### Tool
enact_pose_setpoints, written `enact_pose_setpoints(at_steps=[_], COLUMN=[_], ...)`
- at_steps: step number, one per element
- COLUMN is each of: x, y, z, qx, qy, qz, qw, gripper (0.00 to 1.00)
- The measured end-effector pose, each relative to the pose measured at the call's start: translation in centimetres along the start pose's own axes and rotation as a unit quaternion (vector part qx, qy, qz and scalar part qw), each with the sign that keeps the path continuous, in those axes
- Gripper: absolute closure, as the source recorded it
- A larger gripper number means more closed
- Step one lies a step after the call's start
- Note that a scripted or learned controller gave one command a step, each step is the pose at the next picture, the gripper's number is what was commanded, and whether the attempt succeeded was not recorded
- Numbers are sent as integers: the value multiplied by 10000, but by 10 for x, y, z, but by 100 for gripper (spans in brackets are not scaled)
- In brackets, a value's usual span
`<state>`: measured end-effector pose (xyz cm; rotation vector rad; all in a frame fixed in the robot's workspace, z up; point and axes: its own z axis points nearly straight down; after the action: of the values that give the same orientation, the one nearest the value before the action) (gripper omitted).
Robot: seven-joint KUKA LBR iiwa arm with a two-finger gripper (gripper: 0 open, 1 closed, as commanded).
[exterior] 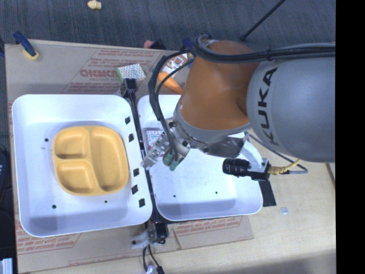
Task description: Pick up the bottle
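My gripper (pixel 162 157) hangs low over the left part of the right bin (pixel 199 207), close to the wall between the two bins. A small dark green piece shows at its tip. Just above the tip lies a small object with a red and white label (pixel 153 136), partly covered by the gripper; I cannot tell whether it is the bottle. An orange item with a white label (pixel 171 73) pokes out at the right bin's far edge, mostly hidden behind the arm's orange band (pixel 219 87). The arm covers much of the right bin.
The left bin (pixel 28 153) holds a yellow divided plate (pixel 90 158). A black cable runs along the wall between the bins. A black fitting (pixel 239 168) sticks out from the wrist to the right. Both bins rest on cardboard.
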<state>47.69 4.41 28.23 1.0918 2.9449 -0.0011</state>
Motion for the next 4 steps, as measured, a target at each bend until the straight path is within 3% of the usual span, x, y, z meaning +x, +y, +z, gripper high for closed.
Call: enact_pose_setpoints(at_steps=[2, 3, 4], x=[52, 22, 64], y=[58, 25, 73], z=[53, 12, 53], qx=[19, 1, 17], qy=[22, 2, 16], qz=[-524, 276, 185], qw=[9986, 9996, 9998], gripper=[100, 100, 100])
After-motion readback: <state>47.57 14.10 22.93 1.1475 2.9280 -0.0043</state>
